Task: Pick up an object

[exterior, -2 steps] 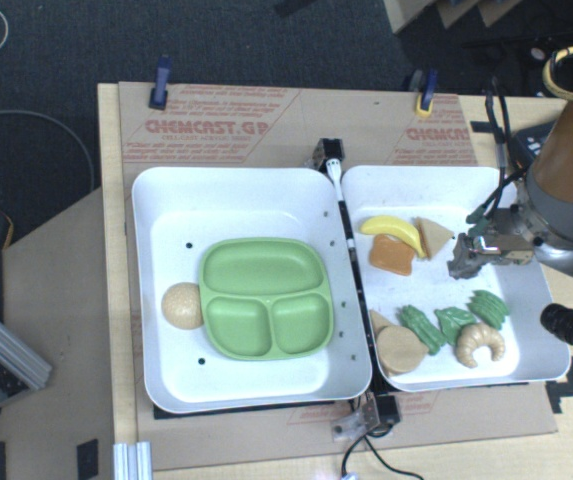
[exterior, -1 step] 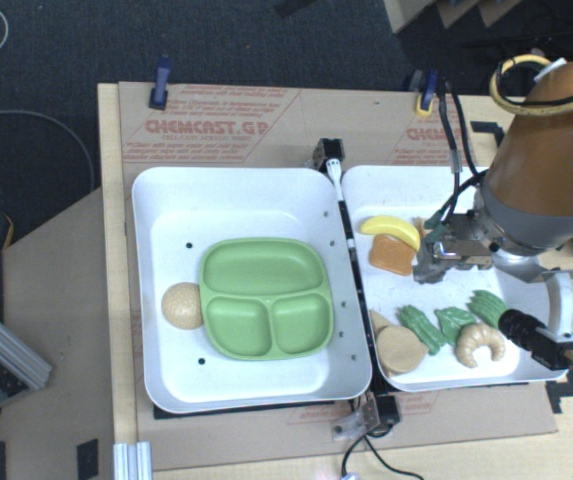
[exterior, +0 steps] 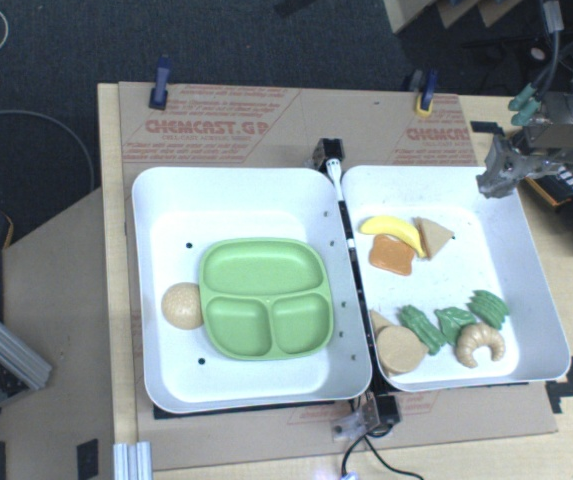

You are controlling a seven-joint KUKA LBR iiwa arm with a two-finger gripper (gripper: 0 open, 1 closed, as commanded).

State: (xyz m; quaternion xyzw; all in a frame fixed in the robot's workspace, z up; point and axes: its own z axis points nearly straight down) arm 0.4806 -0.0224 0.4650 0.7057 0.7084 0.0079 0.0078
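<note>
The right bin (exterior: 526, 268) holds a yellow banana (exterior: 390, 229), an orange toast-like piece (exterior: 392, 256), a tan wedge (exterior: 433, 234), green leafy pieces (exterior: 454, 320), a croissant (exterior: 480, 343) and a round tan biscuit (exterior: 399, 348). In the left bin (exterior: 156, 228) lie a green divided plate (exterior: 264, 298) and a tan round bun (exterior: 181, 306). My gripper (exterior: 498, 180) hangs over the right bin's far right corner, away from all the food. Nothing shows between its fingers.
Both bins sit on a brown cardboard sheet (exterior: 266, 118) held by a blue clamp (exterior: 160, 83) and a yellow clamp (exterior: 426, 93). A black bracket (exterior: 330, 154) sits between the bins at the back. Dark floor surrounds the bench.
</note>
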